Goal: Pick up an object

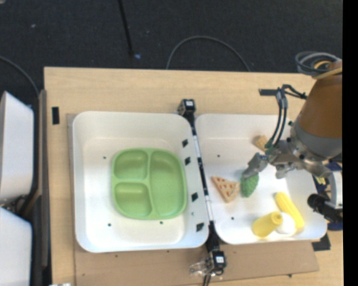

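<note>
At the bench's near edge, a small black and metal clamp [210, 262] sits where the two bins meet, and a matching one [187, 106] sits at the far end of the same seam. The bench itself is a pale wooden board [125, 88], set over a dark speckled floor [77, 22] on which thin black cables [206, 43] loop. White box-like shapes [12, 154] stand at the left edge of the view.

The left shallow white plastic bin [89, 142] holds a light green divided plastic plate [149, 183] with three compartments, lying flat near the middle.

The right shallow white plastic bin [227, 133] holds the loose objects. A tan waffle-patterned toy wedge [225, 188] lies near the divider. Just beside it, to the right, is a green bumpy toy vegetable [249, 185]. Along the near right side lie a yellow toy corn cob [288, 208], a yellow rounded toy piece [264, 225] and a small white rounded piece [284, 226], close together. A small tan scrap [261, 141] rests farther back.

The grey arm with its orange band [323, 109] reaches in from the right, and the gripper [255, 166] is low over the green bumpy toy vegetable, its tip at the top of it. Whether the fingers are spread or closed cannot be told, nor whether they grasp anything.
</note>
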Tool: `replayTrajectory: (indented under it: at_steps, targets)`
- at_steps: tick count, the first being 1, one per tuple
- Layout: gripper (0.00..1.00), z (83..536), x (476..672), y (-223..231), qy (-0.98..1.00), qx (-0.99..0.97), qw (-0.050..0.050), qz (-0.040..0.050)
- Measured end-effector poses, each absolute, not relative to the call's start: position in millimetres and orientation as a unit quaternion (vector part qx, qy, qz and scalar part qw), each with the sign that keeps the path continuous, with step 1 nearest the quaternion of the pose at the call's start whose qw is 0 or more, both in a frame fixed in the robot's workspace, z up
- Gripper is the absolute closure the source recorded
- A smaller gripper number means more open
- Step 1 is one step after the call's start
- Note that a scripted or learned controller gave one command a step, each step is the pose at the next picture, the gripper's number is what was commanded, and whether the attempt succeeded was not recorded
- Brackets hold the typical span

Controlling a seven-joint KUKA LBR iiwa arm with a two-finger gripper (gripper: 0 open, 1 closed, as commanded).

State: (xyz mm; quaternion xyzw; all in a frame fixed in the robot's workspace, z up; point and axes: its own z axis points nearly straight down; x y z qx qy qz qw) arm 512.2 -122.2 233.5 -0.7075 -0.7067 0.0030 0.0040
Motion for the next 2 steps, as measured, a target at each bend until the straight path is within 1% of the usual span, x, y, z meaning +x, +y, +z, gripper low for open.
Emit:
replayTrajectory:
  at_steps: [1,2]
  targets:
    - [0.0,239,514.5,-122,-0.708,-0.706,0.0,-0.0002]
    - [0.0,195,519.1,-126,-0.707,-0.707,0.001,0.0013]
